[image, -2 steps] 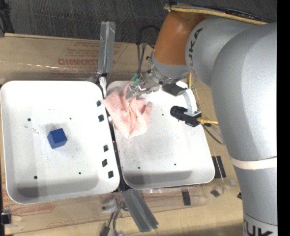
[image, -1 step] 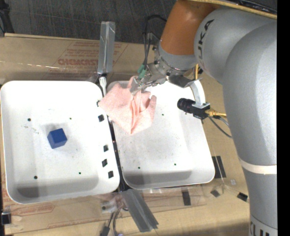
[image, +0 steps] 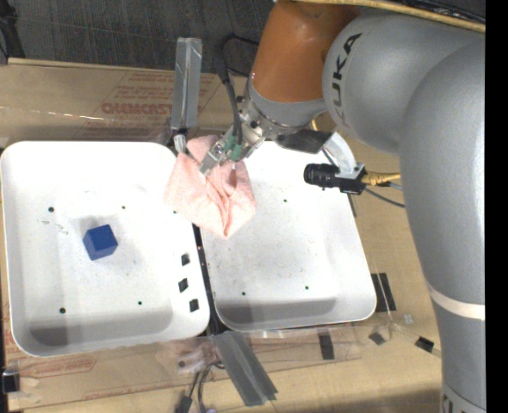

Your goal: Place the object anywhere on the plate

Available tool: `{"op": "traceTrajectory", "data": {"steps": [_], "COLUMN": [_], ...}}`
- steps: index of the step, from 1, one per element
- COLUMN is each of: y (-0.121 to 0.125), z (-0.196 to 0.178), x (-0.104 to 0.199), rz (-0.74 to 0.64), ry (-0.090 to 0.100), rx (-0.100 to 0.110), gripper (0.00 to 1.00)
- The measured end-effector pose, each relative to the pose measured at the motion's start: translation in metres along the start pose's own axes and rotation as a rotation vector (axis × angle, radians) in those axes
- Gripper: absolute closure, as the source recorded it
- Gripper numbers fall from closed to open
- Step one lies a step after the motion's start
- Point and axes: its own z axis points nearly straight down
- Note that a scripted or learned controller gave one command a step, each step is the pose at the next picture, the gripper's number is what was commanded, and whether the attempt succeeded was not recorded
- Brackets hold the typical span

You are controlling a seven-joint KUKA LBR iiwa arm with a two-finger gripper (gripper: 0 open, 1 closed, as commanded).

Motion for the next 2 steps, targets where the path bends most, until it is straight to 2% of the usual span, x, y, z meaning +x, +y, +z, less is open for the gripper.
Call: {"op": "traceTrajectory", "data": {"steps": [1,2], "y": [0.017,0.049], "z": [0.005,0.016], "x": [0.047,0.086], "rz": [-0.405,-0.808], "ry": [0.000,0.000], "rx": [0.000,0.000], "gripper": [1.00,1.00]}}
